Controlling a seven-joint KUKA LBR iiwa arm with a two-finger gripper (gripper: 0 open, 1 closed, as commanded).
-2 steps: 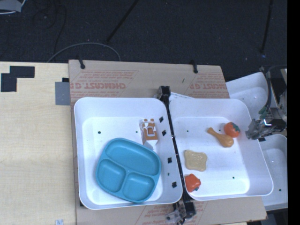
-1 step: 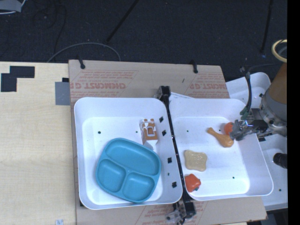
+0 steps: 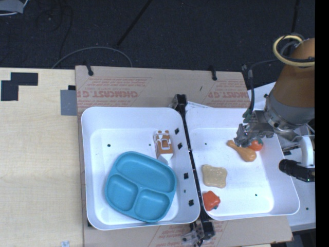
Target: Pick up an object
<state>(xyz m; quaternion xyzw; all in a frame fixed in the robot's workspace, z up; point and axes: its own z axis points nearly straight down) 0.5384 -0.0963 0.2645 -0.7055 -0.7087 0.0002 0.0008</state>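
White plastic bins sit side by side on the bench, and the arm [image 3: 293, 81] reaches in from the right over the right bin [image 3: 267, 202]. Its gripper [image 3: 248, 136] hangs low over the bin's upper right part, right at an orange toy [image 3: 243, 151] with a reddish end that lies on the bin floor. The dark metal of the gripper overlaps the toy's upper end, and I cannot tell whether the toy is being gripped. Nearer the middle of the same bin lies a pale tan piece of toy bread [image 3: 214, 175], and below it, close to the divider, a small red and orange toy [image 3: 211, 200]. The left bin [image 3: 95, 138] holds a blue divided plate [image 3: 140, 185] and, just above it, a small orange and white toy [image 3: 164, 142].
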